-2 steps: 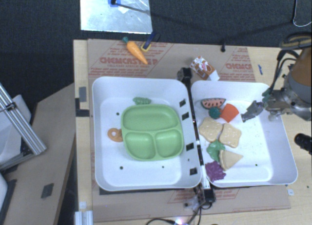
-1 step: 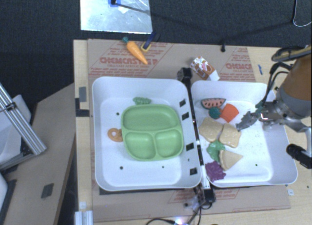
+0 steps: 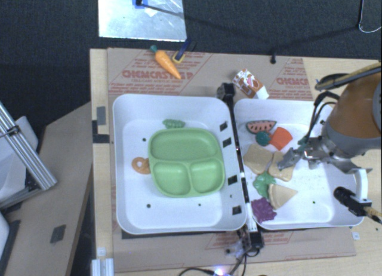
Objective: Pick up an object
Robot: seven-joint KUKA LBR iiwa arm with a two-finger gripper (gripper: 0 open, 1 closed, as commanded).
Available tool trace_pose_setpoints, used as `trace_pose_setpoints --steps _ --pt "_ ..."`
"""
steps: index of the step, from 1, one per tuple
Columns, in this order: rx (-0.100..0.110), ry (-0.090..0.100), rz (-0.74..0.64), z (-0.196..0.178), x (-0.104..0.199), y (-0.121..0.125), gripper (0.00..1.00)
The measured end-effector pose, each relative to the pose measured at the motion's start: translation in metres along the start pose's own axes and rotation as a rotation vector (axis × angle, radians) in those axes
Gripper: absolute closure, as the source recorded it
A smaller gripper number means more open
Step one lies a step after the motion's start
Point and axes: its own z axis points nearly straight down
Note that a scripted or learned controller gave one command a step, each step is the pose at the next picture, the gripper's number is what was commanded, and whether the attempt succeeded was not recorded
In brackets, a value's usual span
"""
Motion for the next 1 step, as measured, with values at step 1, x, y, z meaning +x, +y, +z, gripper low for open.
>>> trace_pose_setpoints --steps 1 --pt "-0.002 0.000 0.001 0.0513 0.0003 0.0006 0.00"
